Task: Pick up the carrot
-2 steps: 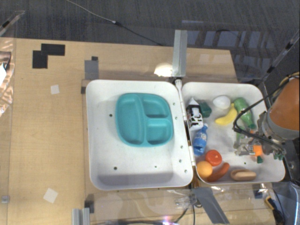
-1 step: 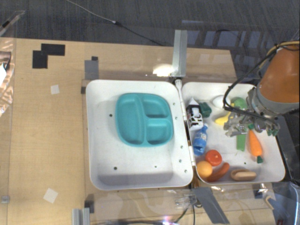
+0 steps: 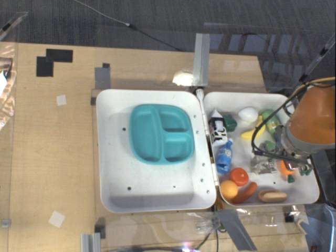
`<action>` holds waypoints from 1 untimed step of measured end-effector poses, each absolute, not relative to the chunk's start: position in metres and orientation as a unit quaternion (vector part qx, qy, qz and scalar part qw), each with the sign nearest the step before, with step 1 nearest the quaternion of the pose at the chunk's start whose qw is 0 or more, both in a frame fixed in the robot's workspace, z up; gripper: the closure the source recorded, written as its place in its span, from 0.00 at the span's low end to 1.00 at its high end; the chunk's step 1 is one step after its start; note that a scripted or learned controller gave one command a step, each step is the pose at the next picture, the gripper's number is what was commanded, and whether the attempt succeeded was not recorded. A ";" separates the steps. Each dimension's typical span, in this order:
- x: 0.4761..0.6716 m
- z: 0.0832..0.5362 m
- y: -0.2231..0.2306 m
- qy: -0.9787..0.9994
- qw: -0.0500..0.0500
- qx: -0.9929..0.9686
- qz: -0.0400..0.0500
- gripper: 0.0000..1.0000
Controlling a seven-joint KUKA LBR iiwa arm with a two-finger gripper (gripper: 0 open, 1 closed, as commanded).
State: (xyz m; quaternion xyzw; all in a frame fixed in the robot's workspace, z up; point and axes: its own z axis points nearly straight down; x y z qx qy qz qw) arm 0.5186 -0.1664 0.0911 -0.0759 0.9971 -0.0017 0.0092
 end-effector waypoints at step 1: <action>0.519 0.091 -0.167 0.997 0.010 -0.076 -0.003 0.00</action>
